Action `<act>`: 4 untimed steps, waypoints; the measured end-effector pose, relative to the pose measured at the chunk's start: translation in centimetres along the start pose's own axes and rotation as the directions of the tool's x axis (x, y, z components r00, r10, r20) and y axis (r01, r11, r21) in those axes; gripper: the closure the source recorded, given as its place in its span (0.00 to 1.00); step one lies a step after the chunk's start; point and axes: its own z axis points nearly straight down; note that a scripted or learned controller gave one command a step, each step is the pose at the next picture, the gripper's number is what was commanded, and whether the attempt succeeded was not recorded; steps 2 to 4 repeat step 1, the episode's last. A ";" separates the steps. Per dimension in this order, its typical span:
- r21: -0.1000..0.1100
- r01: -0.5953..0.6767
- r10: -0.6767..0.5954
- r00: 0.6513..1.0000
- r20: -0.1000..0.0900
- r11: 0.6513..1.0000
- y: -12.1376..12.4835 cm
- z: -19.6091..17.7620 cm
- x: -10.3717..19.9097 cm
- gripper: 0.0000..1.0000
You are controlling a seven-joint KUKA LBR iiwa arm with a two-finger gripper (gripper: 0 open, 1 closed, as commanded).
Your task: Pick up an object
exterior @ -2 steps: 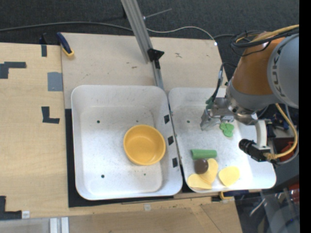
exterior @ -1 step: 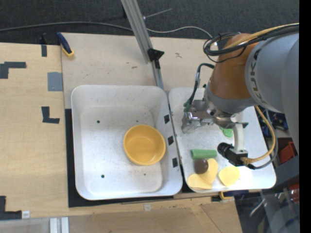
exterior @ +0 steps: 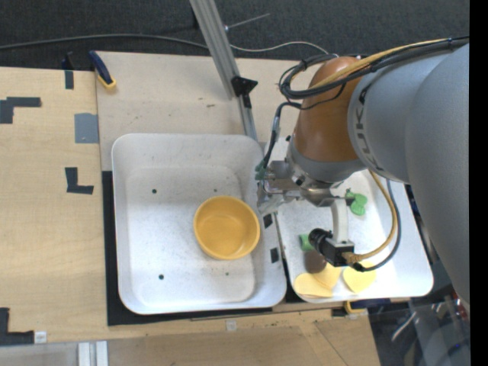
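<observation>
A: Why is the arm (exterior: 381, 120) covering the right side of the frame?

B: It is reaching over the right bin (exterior: 408, 277), probably to search for an object. Its gripper (exterior: 284, 187) is hanging above the wall between the bins; whether it is clenched cannot be told.

A: And the left bin (exterior: 145, 174)?

B: It is holding the yellow bowl (exterior: 226, 227), lying free at centre. Small yellow pieces (exterior: 335, 280) are lying at lower right.
</observation>
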 end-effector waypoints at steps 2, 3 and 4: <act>-0.001 0.001 -0.001 1.000 0.000 1.000 0.3 0.2 5.1 1.00; -0.001 0.001 -0.001 1.000 0.000 1.000 0.3 0.2 5.1 1.00; -0.001 0.001 -0.001 1.000 0.000 1.000 0.3 0.2 5.1 1.00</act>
